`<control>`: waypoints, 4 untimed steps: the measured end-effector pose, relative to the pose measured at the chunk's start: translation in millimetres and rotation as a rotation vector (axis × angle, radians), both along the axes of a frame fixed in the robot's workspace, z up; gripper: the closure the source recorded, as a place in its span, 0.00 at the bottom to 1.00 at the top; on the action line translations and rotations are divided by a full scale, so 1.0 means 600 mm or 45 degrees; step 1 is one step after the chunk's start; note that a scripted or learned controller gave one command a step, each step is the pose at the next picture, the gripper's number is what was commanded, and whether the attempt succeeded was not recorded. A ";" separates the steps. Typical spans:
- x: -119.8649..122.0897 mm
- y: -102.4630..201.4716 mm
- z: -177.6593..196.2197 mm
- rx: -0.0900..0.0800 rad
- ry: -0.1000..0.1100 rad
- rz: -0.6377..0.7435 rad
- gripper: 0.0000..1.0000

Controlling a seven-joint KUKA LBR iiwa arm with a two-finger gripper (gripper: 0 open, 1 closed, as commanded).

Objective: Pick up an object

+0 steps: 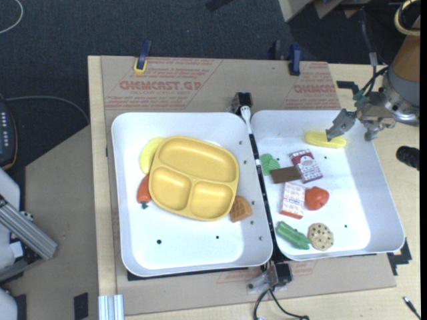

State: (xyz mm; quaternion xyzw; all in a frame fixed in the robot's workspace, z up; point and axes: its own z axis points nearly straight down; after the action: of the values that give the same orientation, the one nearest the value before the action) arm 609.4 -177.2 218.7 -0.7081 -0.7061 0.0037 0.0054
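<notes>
My gripper (355, 127) hangs over the far right corner of the right bin (373, 179), open, with nothing between its fingers. Its left fingertip is just above a flat yellow piece (325, 139) lying on the bin floor. Further in lie a red-and-white packet (305, 165), a brown bar (285, 175), a green piece (269, 163), a second packet (292, 199), a red tomato (316, 197), a green pod (292, 235) and a cookie (321, 236).
The left bin (193, 252) holds a yellow compartment tray (193, 177), a yellow item (150, 153), a red pepper (143, 191) and a brown waffle piece (240, 209). A divider ridge (255, 172) separates the bins. Clamps stand at the bench's far edge (141, 59).
</notes>
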 end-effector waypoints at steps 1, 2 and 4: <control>0.005 0.000 0.013 -0.004 -0.017 0.004 0.00; 0.009 -0.003 -0.059 -0.002 -0.010 0.003 0.00; 0.010 -0.012 -0.216 -0.001 -0.020 0.002 0.00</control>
State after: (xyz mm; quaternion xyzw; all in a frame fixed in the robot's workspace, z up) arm 615.1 -184.2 88.9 -0.7075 -0.7067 -0.0014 -0.0004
